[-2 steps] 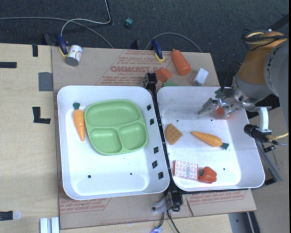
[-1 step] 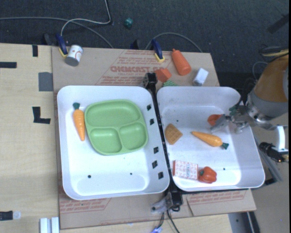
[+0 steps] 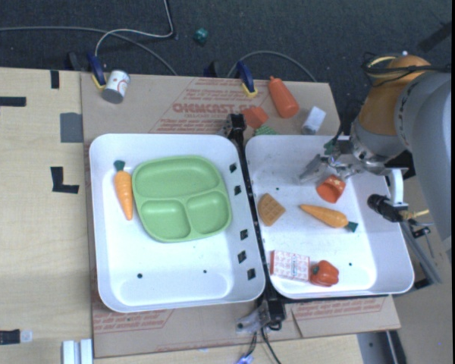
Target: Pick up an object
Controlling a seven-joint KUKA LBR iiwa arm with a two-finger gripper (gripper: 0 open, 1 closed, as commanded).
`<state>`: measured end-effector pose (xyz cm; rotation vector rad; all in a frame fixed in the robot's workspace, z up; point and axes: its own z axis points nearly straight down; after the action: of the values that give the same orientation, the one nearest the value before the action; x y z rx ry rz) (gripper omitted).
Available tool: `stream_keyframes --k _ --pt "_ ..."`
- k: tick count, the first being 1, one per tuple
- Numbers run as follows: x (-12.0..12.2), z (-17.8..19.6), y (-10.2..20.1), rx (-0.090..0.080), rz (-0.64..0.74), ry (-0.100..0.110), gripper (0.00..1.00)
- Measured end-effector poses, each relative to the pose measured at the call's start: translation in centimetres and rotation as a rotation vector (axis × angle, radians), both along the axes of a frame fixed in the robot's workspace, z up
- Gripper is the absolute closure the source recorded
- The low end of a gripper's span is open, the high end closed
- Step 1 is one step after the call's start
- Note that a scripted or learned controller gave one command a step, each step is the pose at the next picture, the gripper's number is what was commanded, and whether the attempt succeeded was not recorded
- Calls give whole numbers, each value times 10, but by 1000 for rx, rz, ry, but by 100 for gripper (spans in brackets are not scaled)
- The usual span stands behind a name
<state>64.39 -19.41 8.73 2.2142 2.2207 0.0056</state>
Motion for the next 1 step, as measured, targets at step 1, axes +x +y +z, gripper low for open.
stream_keyframes --k 1 --pt "-35 0 0 -2 -1 0 0"
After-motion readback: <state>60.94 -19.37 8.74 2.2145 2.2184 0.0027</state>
